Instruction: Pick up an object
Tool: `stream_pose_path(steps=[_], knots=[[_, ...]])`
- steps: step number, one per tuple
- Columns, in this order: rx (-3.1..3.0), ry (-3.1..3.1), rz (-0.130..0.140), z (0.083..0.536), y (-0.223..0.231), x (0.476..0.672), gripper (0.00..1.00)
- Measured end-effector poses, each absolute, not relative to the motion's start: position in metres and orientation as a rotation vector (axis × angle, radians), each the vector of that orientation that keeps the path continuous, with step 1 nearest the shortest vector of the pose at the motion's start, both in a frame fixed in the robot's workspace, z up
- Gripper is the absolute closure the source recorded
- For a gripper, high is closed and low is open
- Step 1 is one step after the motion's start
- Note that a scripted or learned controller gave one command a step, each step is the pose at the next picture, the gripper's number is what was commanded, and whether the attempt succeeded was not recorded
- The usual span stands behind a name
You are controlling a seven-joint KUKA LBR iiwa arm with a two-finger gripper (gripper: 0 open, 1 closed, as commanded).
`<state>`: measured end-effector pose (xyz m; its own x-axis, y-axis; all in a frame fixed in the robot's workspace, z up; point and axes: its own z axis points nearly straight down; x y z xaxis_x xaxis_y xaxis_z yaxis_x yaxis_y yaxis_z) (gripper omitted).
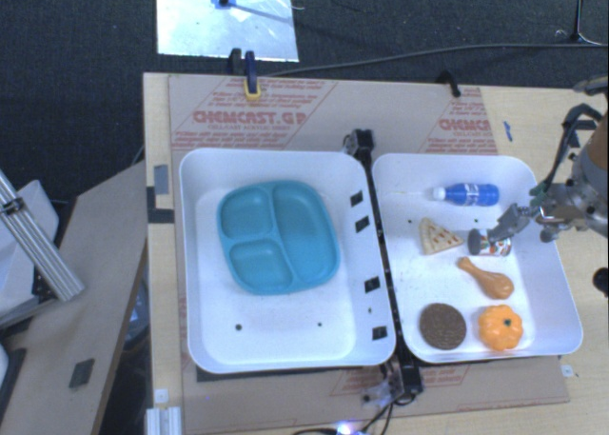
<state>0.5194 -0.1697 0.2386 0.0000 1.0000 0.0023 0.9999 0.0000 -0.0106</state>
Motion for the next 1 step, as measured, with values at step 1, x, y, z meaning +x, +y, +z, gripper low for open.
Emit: stream_pose_path(steps=[1], knots=[[-2.218, -2.226, -0.001, 0.2451, -0.1691, 0.522, 0.0]])
